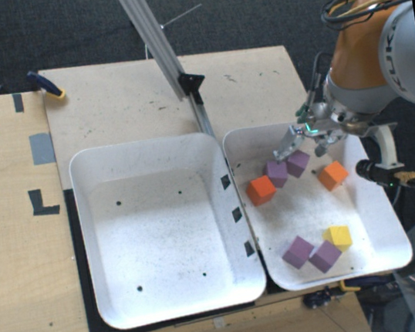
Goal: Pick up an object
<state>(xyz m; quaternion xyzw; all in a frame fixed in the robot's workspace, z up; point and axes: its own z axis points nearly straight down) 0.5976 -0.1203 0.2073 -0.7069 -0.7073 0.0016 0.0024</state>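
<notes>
The arm [375,41] reaches in from the right, wrist bent down over the right bin's [387,238] far end; the gripper [309,141] hangs open, holding nothing, just above two purple blocks [287,168], orange blocks on both sides

Two shallow white plastic bins: left bin [155,232] white, peppered with fine dark specks and a few black dots; right bin [375,236] white, lightly speckled. In the right bin:
- orange cube [260,189] and a second orange cube [333,175];
- four purple cubes, two near the top [277,173] [298,163], two at the bottom [298,251] [325,256];
- one yellow cube [338,237], touching a bottom purple.

Grey robot arm [400,52] with orange band [358,55]. Metal gripper [308,137] silver-grey, a small green-teal glint on it. Bench of pale tan wood [103,99], grey tape patches at left [41,148]. Dark charcoal floor [53,29]. Silver aluminium rail [151,33] with black bracket [191,83]. Blue-and-yellow clamp handle [46,85].
</notes>
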